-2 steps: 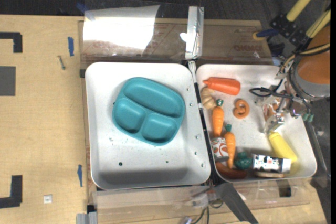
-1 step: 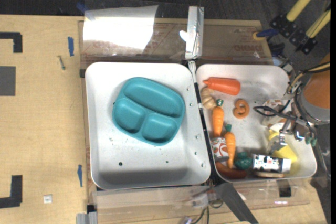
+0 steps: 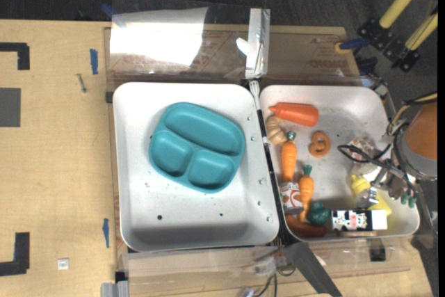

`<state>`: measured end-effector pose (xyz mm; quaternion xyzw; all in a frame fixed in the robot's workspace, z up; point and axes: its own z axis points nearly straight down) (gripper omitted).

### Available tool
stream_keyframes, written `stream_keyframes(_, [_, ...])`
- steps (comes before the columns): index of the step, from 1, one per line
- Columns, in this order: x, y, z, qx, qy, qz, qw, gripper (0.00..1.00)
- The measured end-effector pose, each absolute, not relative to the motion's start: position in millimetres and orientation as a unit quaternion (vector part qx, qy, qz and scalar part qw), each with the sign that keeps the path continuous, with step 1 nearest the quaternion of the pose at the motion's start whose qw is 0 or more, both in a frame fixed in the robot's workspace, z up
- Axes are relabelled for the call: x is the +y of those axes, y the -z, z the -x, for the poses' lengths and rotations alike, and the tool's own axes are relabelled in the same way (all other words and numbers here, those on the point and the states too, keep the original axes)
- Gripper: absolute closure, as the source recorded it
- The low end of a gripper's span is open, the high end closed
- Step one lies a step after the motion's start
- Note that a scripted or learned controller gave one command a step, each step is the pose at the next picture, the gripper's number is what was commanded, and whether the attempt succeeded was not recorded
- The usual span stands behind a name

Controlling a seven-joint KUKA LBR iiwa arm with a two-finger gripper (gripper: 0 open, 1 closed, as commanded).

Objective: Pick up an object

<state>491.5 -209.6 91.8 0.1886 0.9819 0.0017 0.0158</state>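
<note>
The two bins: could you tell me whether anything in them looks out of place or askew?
Nothing looks spilled or damaged. The teal divided tray lies slightly askew in the left bin. The toys, such as the carrots, crowd the right bin in a loose jumble.

I saw open floor around the teal tray in the left bin; the right bin was crowded along its left wall by carrots, its middle looked passable

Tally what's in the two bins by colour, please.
Teal: 1, divided plate, left bin
Orange: 4, right bin: large carrot, two small carrots, pretzel-shaped piece
Yellow: 1, piece
Black-and-white: 1, box
Total: 7 clearly distinguishable.
</note>
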Motion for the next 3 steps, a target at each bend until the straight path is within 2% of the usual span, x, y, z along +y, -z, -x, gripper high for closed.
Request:
stream_keyframes(1, [-219,-93,-492.5,0.994,0.0008,-0.106,0.019,0.00])
stream_keyframes(2, [-195,-89,-526.8,0.998,0.0016,-0.065,0.007,0.00])
stream_keyframes(3, [-197,-89,-524.7,0.997,0.0008,-0.072,0.007,0.00])
